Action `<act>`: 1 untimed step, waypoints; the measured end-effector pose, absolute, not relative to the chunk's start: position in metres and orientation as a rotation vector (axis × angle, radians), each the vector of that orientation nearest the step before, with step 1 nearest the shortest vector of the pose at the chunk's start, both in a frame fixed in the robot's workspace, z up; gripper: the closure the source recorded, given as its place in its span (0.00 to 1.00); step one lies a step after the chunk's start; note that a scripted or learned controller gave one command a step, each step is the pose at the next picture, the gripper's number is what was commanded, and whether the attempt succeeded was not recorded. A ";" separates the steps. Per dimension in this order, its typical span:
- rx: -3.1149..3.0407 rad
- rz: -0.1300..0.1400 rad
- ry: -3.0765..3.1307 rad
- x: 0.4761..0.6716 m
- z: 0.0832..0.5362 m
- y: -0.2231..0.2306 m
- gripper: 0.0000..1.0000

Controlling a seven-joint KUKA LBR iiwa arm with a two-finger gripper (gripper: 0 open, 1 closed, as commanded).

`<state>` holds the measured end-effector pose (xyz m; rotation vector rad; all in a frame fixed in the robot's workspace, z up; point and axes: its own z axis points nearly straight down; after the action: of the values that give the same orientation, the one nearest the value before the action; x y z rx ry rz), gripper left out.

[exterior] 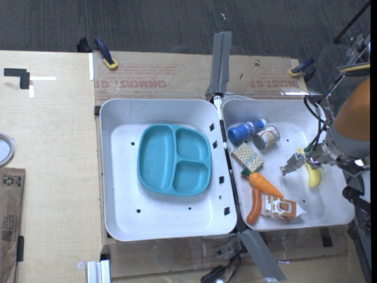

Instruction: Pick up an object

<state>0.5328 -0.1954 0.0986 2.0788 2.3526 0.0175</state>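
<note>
your landmark is the banana [313, 174], the small yellow fruit lying in the right bin [330, 220] near its far right side. the gripper [293, 164] sits just beside it, on the side toward the carrot [265, 184], low over the bin floor. you can't tell from this slant whether it is parted or closed, and nothing shows as held. the banana's long axis runs roughly from the bin's back wall toward its front edge, tilted a little. so, as a judgement, the nearest pick lies a short shift back toward the arm's own side, with the grip set across that long axis. the carrot lies further off, on the gripper's other side.
</note>
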 end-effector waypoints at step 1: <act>2.072 0.015 2.341 0.534 0.110 -0.199 1.00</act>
<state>0.5344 -0.1987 0.1102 2.0723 2.3406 0.0145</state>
